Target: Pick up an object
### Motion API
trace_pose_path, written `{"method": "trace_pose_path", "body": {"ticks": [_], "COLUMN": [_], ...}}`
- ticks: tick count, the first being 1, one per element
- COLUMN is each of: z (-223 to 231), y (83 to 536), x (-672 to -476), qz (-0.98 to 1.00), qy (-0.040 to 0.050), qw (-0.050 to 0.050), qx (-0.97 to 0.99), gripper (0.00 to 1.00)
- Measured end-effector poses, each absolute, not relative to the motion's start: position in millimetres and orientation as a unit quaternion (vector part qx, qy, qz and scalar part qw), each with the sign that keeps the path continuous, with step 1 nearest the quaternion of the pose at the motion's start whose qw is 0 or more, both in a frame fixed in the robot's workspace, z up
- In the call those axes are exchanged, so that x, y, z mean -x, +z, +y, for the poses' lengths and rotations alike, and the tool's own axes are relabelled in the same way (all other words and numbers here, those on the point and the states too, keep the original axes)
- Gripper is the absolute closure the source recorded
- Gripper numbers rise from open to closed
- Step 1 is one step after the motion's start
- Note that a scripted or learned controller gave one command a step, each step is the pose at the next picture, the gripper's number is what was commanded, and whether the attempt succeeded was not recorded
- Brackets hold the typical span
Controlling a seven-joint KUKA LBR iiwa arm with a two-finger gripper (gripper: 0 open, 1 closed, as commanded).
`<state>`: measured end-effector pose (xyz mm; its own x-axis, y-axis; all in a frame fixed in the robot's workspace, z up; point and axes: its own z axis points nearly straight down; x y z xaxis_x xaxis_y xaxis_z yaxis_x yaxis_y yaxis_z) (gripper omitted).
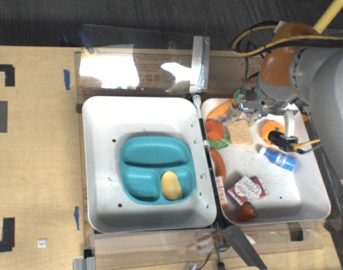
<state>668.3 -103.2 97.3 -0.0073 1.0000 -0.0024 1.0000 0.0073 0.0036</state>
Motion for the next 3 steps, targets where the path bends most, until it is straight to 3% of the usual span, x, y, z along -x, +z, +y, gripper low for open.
{"method": "trace_pose_path", "body": {"ticks": [1, 2, 3], "z": [-103.1, -70.4, -68.3], "y": [108.2, 190.0, 199.4], "x": [-669.0, -614.0, -664.0], "qz": [0.71, 0.722, 0.77], "qy": [0.0008, 0.0033, 0.0008], "qw": [0.003, 0.003, 0.002], "qx": [-0.704, -0.692, -0.638], "gripper": [1.0, 1.0, 1.0]}}
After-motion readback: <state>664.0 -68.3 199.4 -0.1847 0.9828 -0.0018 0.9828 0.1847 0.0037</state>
